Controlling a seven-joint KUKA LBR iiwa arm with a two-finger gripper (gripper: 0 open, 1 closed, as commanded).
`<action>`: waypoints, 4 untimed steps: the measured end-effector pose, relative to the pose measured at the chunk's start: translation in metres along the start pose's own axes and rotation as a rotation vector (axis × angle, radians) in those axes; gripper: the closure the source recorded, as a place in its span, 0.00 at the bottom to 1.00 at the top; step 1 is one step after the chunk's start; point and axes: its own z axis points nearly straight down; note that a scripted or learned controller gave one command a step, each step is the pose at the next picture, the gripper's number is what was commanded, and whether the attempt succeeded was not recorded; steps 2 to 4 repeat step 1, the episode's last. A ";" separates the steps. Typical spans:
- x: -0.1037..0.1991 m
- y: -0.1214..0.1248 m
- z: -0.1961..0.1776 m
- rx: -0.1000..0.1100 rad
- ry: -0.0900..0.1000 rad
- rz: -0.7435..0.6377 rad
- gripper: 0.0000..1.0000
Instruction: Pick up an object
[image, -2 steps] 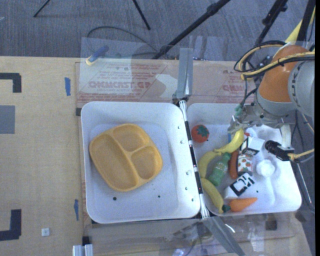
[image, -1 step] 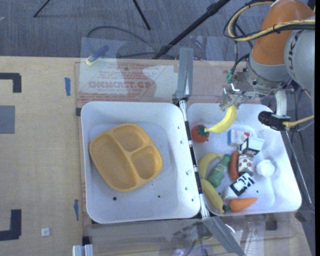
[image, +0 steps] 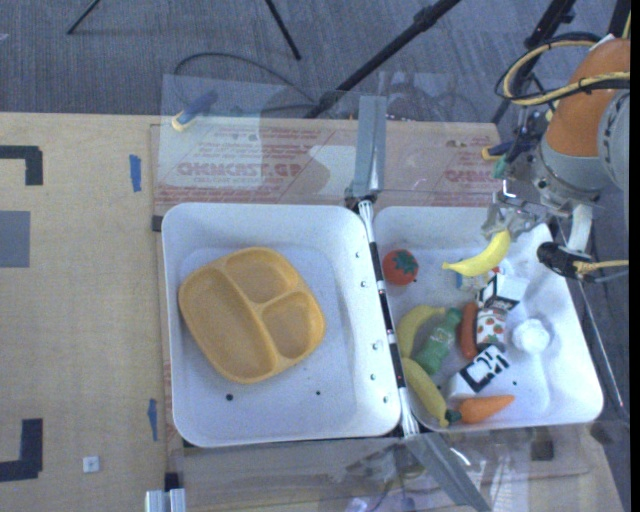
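While arm hangs over right bin: notes follow, places given relative to the small banana.
Hand (image: 507, 222): directly above the small banana (image: 478, 259), at its upper tip; metal fingers seem to pinch that tip, with the fruit dangling below them at a slant.
Small banana: yellow, curved, in upper part of right bin (image: 580, 390); looks raised off the bin floor, though contact with the floor cannot be ruled out from this angle.
Tomato (image: 401, 267): left of the banana, well apart, by the bin divider.
Clutter below banana: black-and-white tag (image: 497, 293) just beneath; red packet (image: 489, 326), green bottle (image: 437, 343), white cup (image: 530, 336) lower; carrot (image: 484, 407) and larger banana (image: 426, 391) farthest below.
Left bin (image: 190, 400): far left of banana, holds yellow divided tray (image: 251, 313).
Step, judged: lift in hand, object barely clear.
Risk: grip sits at the very tip, so the banana may swing, pivot or slide out as the arm rises.
Risk: drop would land it on the tag and packet, scattering them.
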 end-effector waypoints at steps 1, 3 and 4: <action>0.065 -0.016 -0.057 -0.005 0.000 -0.017 1.00; 0.065 -0.016 -0.057 -0.005 0.000 -0.017 1.00; 0.065 -0.016 -0.057 -0.005 0.000 -0.017 1.00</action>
